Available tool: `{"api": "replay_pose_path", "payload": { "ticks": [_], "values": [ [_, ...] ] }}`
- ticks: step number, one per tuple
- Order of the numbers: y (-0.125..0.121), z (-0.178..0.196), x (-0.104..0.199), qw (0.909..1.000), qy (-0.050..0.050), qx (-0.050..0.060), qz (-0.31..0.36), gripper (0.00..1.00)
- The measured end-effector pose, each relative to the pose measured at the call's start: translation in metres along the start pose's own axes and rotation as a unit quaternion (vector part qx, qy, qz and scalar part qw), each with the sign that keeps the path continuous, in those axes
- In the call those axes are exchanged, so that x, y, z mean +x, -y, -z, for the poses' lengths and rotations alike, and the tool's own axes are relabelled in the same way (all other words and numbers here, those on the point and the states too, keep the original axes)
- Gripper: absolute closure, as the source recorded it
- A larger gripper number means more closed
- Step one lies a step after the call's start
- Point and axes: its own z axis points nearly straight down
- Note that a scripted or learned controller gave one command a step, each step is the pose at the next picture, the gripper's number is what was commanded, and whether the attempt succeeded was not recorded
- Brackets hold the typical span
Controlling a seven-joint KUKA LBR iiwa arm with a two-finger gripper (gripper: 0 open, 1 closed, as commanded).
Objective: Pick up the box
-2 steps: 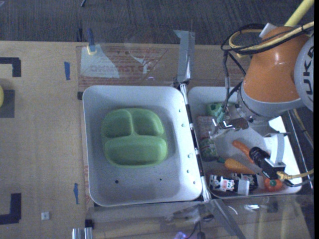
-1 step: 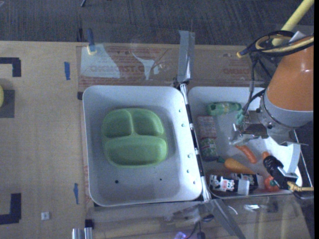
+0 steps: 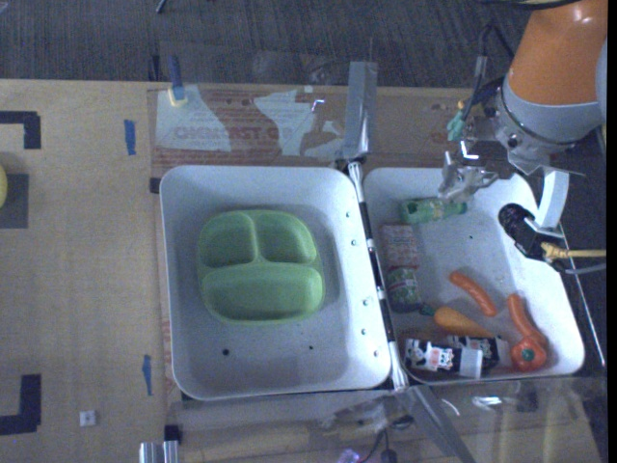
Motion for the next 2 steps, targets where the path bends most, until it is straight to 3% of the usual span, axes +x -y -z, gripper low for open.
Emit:
{"api": "replay_pose_path", "payload": {
  "ticks": [1, 2],
  "values": [
    [0.045, -0.090, 0.004, 1.0000, 0.000, 0.001, 0.002, 1.00],
    [0.050, 0.123, -0.053, 0.9942, 0.000, 0.000, 0.107, 1.00]
  ]
}}
